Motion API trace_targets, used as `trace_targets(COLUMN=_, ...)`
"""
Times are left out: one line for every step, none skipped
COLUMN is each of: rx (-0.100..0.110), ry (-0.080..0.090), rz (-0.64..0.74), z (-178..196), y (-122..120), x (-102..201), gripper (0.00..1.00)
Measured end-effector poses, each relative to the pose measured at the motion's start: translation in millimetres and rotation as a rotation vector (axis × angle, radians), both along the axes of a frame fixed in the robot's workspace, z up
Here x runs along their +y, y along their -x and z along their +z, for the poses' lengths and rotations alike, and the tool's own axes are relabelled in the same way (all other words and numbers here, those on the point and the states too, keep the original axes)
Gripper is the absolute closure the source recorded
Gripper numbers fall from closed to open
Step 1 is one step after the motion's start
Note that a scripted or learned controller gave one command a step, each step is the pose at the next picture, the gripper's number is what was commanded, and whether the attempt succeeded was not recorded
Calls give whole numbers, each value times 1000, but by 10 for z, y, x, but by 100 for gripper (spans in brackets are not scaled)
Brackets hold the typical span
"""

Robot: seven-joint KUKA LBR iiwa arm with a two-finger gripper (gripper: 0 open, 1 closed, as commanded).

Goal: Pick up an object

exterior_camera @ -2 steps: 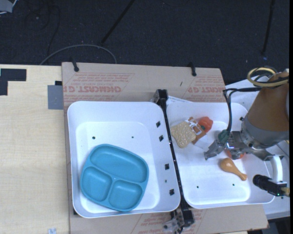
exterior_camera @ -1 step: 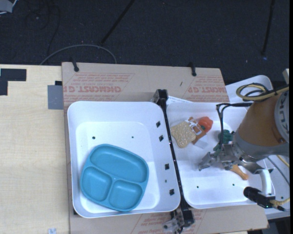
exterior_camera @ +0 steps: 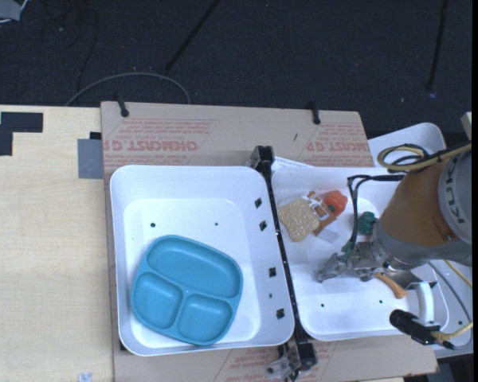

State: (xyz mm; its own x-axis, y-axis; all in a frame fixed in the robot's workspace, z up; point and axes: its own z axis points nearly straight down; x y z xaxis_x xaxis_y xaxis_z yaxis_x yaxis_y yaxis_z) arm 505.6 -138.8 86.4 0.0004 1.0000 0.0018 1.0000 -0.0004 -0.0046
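bench (exterior_camera: 40,253) w/ two white bins (exterior_camera: 131,185)

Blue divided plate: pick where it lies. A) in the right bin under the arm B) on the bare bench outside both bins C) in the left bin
C: the blue divided plate lies flat on the floor of the left bin, while the gripper works in the right bin.

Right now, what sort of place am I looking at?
Probably a robotics lab's grasping test bench. Two white bins sit side by side on cardboard, a robot arm reaches into the right one, and loose cables lie on the dark floor behind.
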Motion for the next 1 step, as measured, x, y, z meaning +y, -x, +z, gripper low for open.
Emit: trace_targets(rx=-2, ry=0, rz=-4, z=119, y=-8, x=-10, gripper=100)
